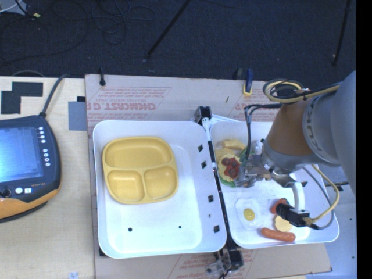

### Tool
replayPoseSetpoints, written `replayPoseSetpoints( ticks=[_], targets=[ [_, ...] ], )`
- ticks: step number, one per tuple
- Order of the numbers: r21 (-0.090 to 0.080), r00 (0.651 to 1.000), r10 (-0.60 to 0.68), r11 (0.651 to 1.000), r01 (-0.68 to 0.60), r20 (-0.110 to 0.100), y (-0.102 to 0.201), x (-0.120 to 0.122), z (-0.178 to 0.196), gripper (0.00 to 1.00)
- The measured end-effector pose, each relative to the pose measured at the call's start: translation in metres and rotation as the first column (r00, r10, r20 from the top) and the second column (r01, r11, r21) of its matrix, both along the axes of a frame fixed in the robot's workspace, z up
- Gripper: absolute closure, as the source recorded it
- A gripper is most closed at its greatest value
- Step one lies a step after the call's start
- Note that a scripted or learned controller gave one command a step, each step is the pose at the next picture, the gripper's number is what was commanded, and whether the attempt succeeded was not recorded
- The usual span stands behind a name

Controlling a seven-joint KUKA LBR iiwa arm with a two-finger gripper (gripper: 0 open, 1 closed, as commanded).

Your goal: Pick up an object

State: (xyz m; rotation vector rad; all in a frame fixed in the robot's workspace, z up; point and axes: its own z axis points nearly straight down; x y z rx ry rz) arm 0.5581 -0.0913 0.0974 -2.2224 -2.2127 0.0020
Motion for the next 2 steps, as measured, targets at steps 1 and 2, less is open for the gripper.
replayPoseSetpoints(
  ticks=[1,2],
  targets=[
    [-0.001,1.000,0.007,1.000,-0.007,0.007,0.043,-0.084,0.187,1.00],
    [-0.003,1.000,0.009,1.000,-0.009,0.003,0.115,-0.074,0.225,1.00]
  ],
)
